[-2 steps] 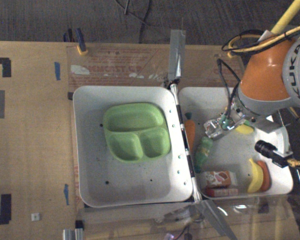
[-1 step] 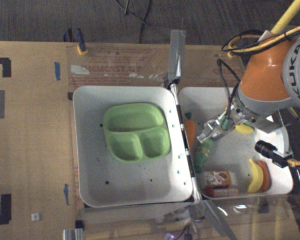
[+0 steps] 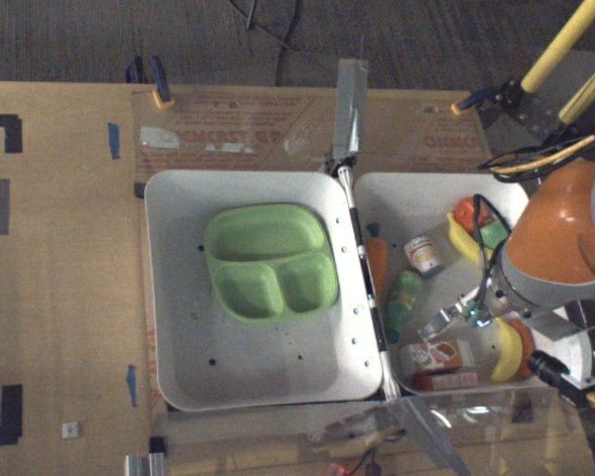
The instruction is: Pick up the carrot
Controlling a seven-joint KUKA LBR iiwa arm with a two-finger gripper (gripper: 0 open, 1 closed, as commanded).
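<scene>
The carrot (image 3: pixel 377 266) is orange with a small green top. It lies lengthwise against the left wall of the right bin (image 3: pixel 382 194). My gripper (image 3: pixel 460 314) hangs low over the middle of that bin, to the right of the carrot and a little nearer the front. It is apart from the carrot, with a green bottle-shaped item (image 3: pixel 404 300) lying between them. The grey arm with its orange band (image 3: pixel 563 234) covers the bin's right side.
The right bin also holds a small can (image 3: pixel 423 254), a yellow banana (image 3: pixel 463 238), a red fruit (image 3: pixel 465 211), a red-and-white box (image 3: pixel 442 356) and another yellow piece (image 3: pixel 506 351). A green divided plate (image 3: pixel 270 261) sits in the left bin (image 3: pixel 178 345).
</scene>
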